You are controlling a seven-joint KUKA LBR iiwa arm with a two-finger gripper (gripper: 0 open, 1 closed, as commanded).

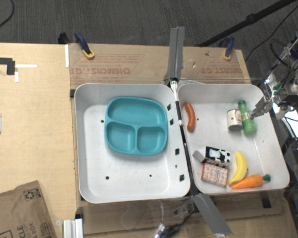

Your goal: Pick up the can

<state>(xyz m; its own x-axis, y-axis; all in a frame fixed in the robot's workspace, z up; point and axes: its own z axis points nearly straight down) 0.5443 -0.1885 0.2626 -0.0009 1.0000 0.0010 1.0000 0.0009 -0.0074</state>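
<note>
Reaching into the right bin (275, 148) from its far right edge, gripper (260, 108) close to the green bottle (249, 122) and the can (234, 119) lying just left of it. Approach step, by the look; nothing visibly held. Finger spread: cannot tell, too small and blurred. Next: shift past the bottle, centre over the can, descend.

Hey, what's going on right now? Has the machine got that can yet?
End effector at right bin's far right, by the can; grip unclear. Can lying on its side, not lifted. Green bottle pressed against the can, crowding the grab.
</note>
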